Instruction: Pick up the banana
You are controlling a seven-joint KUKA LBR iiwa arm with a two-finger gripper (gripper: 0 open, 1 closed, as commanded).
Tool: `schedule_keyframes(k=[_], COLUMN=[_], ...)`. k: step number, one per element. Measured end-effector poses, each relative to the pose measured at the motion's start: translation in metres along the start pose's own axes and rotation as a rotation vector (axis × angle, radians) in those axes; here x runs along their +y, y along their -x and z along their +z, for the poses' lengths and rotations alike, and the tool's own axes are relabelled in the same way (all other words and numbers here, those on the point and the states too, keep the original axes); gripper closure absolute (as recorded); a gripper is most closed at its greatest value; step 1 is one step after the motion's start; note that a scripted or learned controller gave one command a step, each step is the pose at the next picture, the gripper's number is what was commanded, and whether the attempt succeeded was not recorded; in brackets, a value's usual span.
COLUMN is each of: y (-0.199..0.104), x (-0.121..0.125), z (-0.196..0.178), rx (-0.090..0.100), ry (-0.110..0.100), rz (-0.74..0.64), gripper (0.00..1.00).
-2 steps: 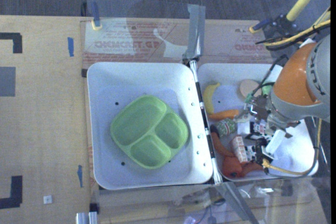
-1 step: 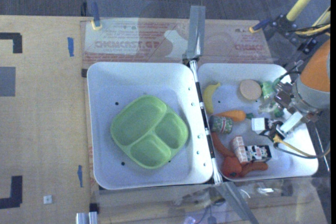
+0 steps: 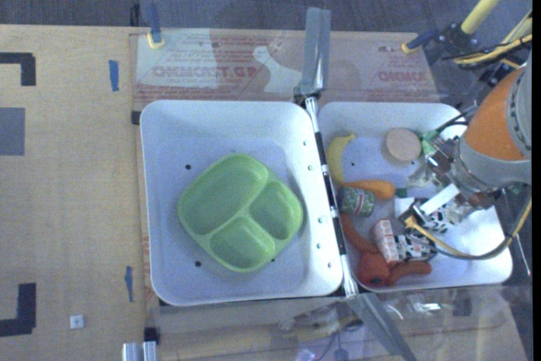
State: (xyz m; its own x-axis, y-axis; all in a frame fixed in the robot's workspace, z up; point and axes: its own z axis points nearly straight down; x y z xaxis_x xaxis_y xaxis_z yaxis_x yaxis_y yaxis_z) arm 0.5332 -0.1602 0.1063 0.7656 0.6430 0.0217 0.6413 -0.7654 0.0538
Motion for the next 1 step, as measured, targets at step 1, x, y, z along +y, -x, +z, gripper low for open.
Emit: schedule_keyframes(k=[1], y=[-0.0318], x=[-0.0194], z=[-0.0004], rx=[-0.005], ry=[-0.002], rz=[0.293], gripper=[0.00])
